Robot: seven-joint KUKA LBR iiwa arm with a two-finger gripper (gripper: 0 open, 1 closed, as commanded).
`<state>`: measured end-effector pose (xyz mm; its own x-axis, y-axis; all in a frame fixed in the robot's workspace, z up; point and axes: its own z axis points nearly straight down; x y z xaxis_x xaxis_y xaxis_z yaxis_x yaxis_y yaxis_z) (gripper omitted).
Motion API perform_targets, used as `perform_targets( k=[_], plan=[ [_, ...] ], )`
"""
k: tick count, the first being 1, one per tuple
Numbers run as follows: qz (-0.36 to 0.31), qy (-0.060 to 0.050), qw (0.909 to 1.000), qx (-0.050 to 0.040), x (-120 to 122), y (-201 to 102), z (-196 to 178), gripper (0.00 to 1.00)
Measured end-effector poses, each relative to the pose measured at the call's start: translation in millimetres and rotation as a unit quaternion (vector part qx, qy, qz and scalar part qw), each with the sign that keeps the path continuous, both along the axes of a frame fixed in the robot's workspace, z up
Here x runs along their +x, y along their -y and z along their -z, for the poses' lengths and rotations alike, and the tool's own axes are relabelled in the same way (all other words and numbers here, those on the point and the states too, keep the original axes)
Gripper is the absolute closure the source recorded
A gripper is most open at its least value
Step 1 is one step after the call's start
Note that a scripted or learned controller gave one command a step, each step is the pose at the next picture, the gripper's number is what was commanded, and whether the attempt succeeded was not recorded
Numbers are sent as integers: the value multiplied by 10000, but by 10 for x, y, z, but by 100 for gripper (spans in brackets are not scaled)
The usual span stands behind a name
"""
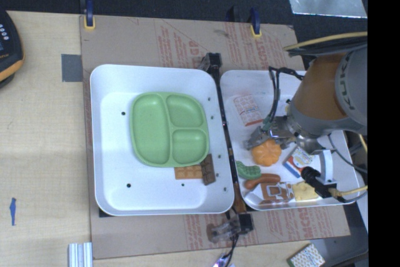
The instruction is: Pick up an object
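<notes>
Gripper (267, 132) low in the right bin (232, 92), just left of the orange-banded arm (322, 94), touching or just above an orange lump (267, 153), finger state impossible to tell; green divided plate (169, 129) in the left bin (109, 134), brown blocks (195, 171) near its edge.

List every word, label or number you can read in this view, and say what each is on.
None reads clearly.
Cardboard sheet: red printed lettering, too faint to read.
Card in the right bin: red print, blurred.
Device at the left edge: buttons, markings too small.
</notes>
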<state>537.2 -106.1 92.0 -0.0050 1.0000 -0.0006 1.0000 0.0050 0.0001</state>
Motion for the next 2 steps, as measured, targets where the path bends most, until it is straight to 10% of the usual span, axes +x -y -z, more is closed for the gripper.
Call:
perform_targets(
  k=[2],
  plan=[
    [2,-38,10000,8,-412,-94,9,0]
  ],
)
